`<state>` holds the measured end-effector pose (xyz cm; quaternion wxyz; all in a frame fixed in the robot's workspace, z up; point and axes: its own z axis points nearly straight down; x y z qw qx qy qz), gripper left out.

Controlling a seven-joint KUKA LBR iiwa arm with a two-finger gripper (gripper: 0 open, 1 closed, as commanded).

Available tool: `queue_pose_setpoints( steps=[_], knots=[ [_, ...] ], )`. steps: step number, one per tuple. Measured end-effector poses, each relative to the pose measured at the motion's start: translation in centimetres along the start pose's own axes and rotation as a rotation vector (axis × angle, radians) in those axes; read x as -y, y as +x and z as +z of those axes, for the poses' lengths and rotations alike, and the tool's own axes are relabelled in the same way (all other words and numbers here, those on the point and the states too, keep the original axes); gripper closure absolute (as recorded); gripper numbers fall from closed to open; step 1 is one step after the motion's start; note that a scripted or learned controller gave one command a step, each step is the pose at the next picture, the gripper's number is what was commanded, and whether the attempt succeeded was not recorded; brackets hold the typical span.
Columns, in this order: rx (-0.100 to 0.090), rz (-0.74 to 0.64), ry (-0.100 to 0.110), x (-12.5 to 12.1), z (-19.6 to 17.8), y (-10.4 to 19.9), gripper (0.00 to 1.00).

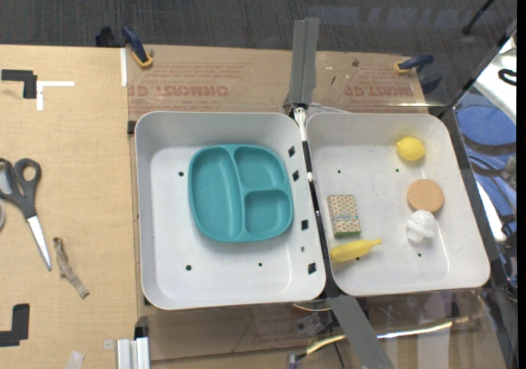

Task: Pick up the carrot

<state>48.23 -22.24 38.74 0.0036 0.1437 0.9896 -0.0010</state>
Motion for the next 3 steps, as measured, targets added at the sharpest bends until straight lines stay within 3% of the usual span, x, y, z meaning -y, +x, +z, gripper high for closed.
queue_pose_setpoints(
  steps=[1, 2, 3],
  knots=[
    [-0.002, -0.057, -0.002, -3.3, 1.4, -10.7, 1.00],
    [0.000, -0.133, -0.002, -4.9, 0.3, -16.1, 1.00],
    [-0.003, -0.284, -0.002, -2.2, 4.2, -7.3, 1.00]
  ],
)
